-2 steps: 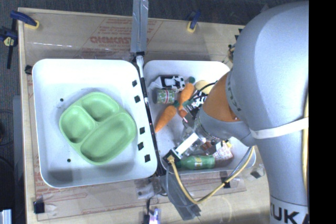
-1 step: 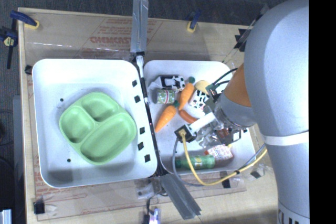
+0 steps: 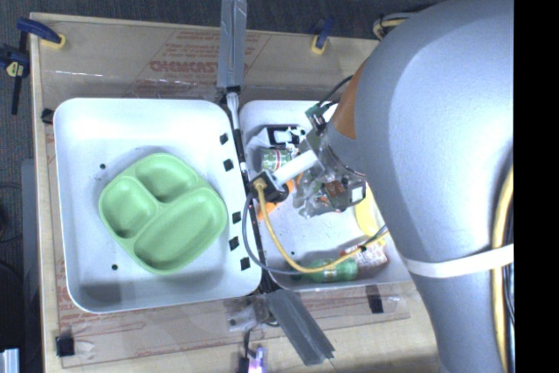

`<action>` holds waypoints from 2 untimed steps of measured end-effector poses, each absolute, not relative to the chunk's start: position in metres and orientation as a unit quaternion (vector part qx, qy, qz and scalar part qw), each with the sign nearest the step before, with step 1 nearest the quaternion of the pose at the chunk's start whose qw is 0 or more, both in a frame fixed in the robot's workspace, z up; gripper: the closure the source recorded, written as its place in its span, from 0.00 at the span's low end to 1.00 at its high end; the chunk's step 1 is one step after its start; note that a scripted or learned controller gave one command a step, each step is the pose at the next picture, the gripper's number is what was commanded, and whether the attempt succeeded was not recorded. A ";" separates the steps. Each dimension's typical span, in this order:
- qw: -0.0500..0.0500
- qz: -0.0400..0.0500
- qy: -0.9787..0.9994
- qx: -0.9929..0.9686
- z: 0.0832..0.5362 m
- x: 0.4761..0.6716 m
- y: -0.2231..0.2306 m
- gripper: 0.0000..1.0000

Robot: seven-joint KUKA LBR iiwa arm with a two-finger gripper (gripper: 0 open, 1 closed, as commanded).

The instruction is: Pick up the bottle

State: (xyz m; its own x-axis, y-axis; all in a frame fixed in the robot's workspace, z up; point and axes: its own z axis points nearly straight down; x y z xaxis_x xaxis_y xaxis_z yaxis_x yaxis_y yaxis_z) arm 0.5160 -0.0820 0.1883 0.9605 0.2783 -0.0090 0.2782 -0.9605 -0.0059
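The hand (image 3: 325, 188) is low in the right bin (image 3: 288, 113) — I cannot tell if it grips anything. The bottle (image 3: 336, 269) lies near the front wall, by a yellow cord (image 3: 272, 242) — the hand might snag that cord instead.

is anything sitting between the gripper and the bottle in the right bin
Probably not directly. The gripper hangs over clutter in the middle of the right bin; the green bottle lies along the near wall, with a yellow cable curving beside it. The arm hides the bin's right part.
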 end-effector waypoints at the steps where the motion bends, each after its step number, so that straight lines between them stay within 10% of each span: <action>1: 0.002 0.004 -0.137 -0.991 0.311 0.599 -0.136 0.00; 2: 0.003 0.005 -0.103 -0.995 0.228 0.506 -0.157 0.00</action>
